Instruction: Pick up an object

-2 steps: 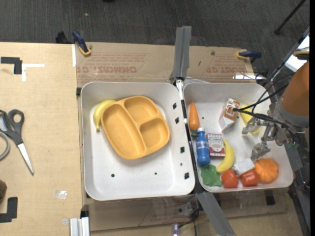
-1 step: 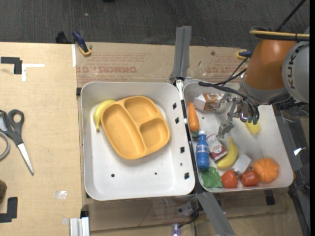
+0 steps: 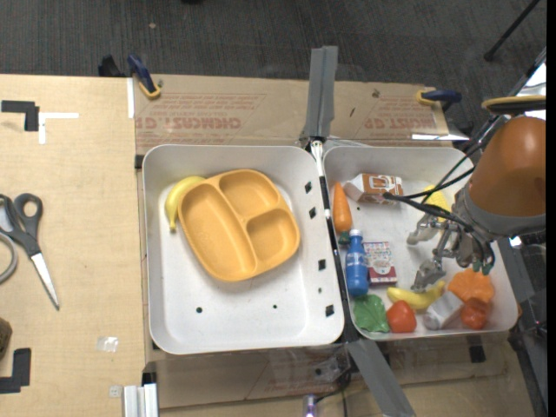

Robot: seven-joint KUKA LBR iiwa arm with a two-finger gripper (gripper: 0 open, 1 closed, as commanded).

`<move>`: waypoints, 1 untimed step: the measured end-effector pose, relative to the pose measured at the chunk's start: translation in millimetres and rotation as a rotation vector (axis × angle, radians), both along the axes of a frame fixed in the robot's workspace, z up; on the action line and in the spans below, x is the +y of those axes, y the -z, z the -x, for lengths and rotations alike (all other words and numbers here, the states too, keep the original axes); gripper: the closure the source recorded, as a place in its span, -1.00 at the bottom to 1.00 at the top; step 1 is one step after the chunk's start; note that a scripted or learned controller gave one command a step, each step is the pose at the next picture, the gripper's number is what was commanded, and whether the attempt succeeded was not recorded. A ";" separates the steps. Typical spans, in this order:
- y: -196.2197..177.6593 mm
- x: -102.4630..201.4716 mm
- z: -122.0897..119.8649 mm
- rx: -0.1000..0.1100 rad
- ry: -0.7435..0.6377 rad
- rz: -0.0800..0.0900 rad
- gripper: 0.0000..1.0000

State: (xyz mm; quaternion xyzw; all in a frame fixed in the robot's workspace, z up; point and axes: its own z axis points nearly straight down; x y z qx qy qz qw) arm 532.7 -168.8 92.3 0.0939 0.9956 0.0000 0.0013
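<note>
Tomato [image 3: 400, 317] crowds right bin [image 3: 408, 153] front edge; fingers [image 3: 432, 263] above banana [image 3: 415, 297], spread unclear.

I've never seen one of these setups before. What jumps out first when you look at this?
The big yellow divided plate fills the middle of the left bin, with a banana tucked against its upper left edge. In the right bin lies a bright jumble of toy food, among it a blue bottle and a carrot. The arm's orange band looms at the right, with the gripper down over the pile.
</note>
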 end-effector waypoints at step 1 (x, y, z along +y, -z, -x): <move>0.0 45.4 -86.6 0.001 0.105 -0.001 -1.00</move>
